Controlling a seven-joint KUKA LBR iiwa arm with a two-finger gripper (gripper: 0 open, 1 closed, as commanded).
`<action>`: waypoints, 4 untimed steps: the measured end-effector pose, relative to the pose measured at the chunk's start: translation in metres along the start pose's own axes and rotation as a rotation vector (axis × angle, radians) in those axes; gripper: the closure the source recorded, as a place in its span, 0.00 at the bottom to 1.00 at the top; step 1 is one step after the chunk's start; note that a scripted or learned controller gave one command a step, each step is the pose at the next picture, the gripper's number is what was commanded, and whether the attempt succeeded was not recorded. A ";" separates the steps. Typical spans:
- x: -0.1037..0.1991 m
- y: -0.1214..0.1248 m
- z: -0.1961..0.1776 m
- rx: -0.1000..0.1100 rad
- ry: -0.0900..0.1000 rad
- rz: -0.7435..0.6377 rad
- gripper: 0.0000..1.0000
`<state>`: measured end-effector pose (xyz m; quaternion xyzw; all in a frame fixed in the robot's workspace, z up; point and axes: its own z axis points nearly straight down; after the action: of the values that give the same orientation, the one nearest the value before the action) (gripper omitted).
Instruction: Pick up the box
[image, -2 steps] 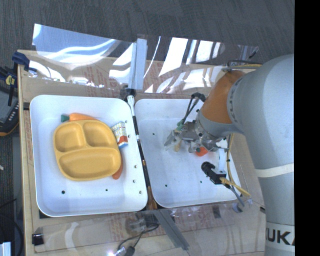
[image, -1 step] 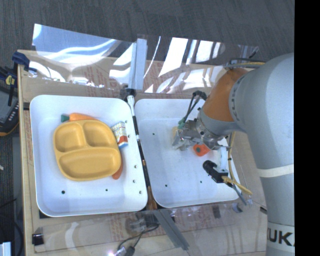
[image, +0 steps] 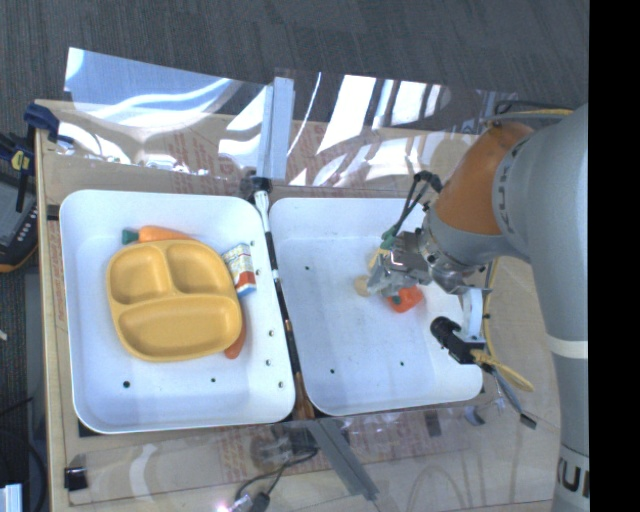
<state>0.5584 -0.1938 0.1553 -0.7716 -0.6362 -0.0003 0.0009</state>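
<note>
The small box (image: 240, 270), white with a red and blue label, lies in the left bin (image: 90, 380), wedged between the yellow divided plate (image: 172, 300) and the bin's right wall. An orange carrot (image: 160, 234) with a green tip pokes out from behind the plate's far edge, and another orange piece (image: 234, 348) shows at the plate's near right edge. The gripper (image: 392, 278) is down in the right bin (image: 340, 380), well apart from the box, over a small orange-red object (image: 404, 300) and a tan piece (image: 363, 285); how it is set I cannot tell.
</note>
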 end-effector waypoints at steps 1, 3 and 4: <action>0.004 -0.046 -0.052 0.003 0.000 -0.331 1.00; 0.010 -0.085 -0.068 0.002 -0.001 -0.815 1.00; 0.010 -0.084 -0.078 0.002 -0.003 -0.819 1.00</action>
<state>0.4779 -0.1684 0.2335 -0.4543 -0.8909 0.0012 0.0007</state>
